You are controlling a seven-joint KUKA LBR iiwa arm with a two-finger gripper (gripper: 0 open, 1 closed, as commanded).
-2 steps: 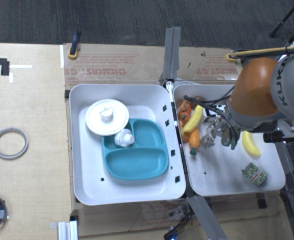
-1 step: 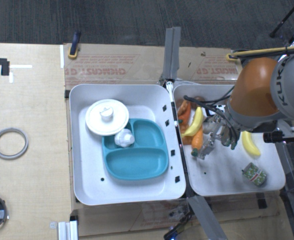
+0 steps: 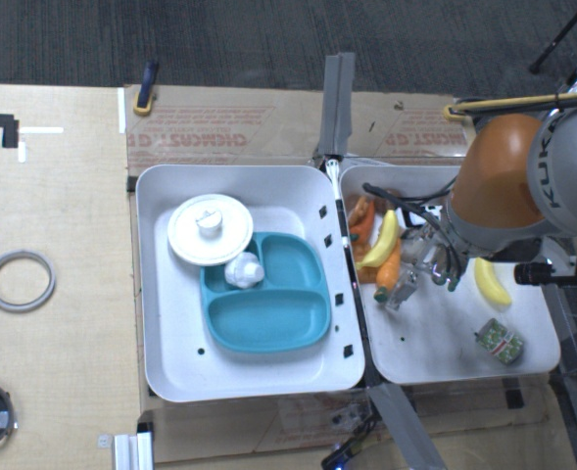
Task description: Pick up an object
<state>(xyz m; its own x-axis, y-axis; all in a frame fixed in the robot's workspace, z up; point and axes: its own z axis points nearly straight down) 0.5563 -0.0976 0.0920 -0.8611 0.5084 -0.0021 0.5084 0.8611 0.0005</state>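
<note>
Pincer (image 3: 398,292) low in right bin (image 3: 445,360) beside carrot (image 3: 388,270), bananas (image 3: 384,240); finger state unclear. Left bin (image 3: 156,292): blue tray (image 3: 268,323), white lid (image 3: 210,229).

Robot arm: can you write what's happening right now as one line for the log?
gripper: low in right bin, beside carrot | grasp: unclear | left bin: blue tray, white lid

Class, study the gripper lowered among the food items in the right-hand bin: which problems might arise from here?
1. The gripper sits beside a tight cluster: a banana overlapping a carrot. It may nudge both and grasp neither.
2. The cluster lies against the bin wall, leaving little room for the fingers.
3. The arm could knock the second banana nearby.
</note>
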